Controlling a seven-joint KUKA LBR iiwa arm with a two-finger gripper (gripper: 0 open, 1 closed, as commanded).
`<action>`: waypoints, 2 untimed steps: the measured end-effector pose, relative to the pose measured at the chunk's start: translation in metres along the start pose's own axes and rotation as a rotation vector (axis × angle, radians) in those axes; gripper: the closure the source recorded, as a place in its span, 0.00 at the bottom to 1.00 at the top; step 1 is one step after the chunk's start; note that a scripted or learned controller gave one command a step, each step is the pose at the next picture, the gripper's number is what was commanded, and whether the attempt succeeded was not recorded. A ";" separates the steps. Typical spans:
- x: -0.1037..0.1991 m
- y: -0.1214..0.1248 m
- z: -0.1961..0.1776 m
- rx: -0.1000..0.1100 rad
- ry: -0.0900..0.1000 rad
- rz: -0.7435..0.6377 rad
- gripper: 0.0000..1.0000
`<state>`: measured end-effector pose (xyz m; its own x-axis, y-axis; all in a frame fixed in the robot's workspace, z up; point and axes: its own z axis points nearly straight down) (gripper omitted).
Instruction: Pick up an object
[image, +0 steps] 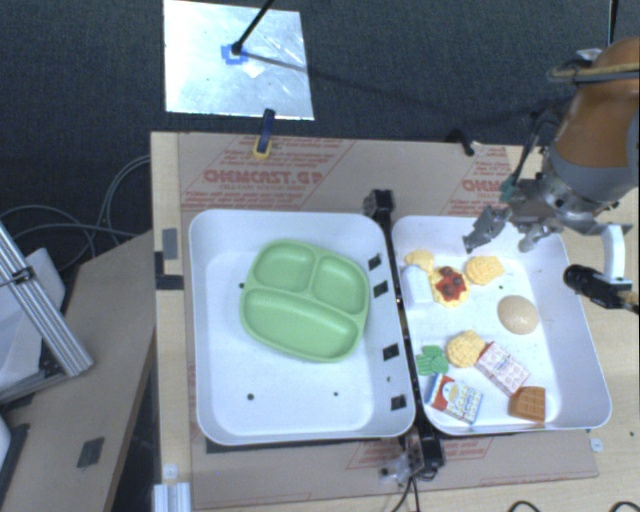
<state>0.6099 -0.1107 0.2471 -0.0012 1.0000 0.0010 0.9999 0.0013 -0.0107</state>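
Hovering tool (505, 232) over right bin (590, 385), fingers spread, nothing between them.
Toy foods lay below: yellow waffle (484, 269) just beside, beige egg (518, 314) further; green plate (304, 299) in left bin (215, 400).

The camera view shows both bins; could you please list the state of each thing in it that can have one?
Gripper: fingers spread open, holding nothing, above the right bin's far edge.
Green divided plate: lying flat in the left bin, compartments bare.
Right bin: holds loose toy foods.
Beige egg: lying loose, apart from the others.
Red-and-white packet: lying flat, touching the yellow piece.
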 end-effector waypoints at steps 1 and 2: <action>0.000 0.002 -0.007 -0.012 -0.001 -0.002 0.00; -0.005 0.004 0.053 -0.010 -0.001 0.000 0.00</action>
<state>0.6134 -0.1157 0.1941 -0.0009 1.0000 0.0002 1.0000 0.0009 -0.0011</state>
